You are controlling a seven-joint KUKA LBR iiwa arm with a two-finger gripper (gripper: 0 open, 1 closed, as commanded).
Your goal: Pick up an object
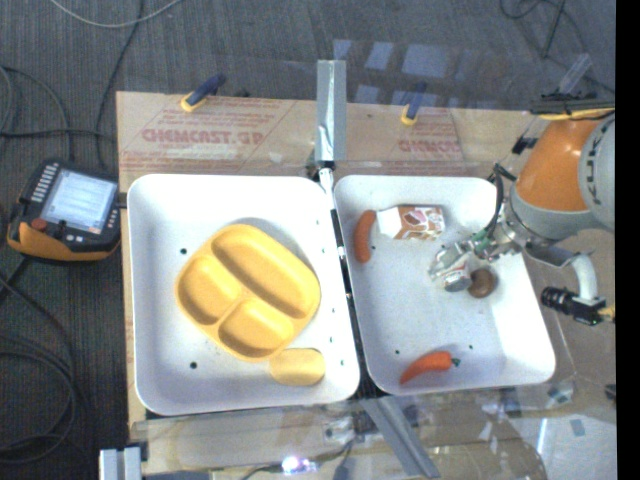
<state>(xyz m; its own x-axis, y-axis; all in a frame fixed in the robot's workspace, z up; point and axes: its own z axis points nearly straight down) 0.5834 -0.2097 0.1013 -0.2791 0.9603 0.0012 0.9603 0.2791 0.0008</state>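
Two white bins lie side by side: the left bin [150, 368] and the right bin [520, 353]. The left bin holds a yellow divided tray [250, 288] with a pale yellow block [298, 366] touching its lower edge. The gripper [455, 263] hangs low in the right bin, its state indiscernible. Near it lie a printed packet [418, 220], an orange sausage [365, 235], an orange carrot [428, 365] and, just beside the gripper, a brown ball [483, 283].
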